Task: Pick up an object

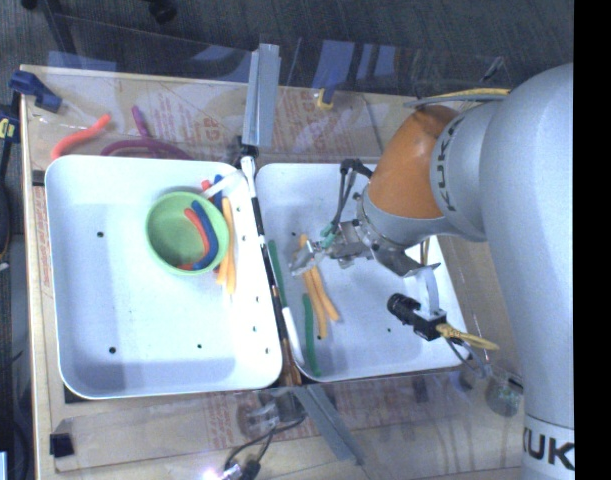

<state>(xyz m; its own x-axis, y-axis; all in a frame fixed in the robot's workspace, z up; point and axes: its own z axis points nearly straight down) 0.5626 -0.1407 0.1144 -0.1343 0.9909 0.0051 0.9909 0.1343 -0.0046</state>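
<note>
Reading "KUKA" — arm, perhaps above sticks

Well left of the gripper, a green bowl (holding what look like coloured sticks) sits in the left bin.

Bowl sits in left bin, sticks lie in right bin, my fingers just above sticks.
</note>
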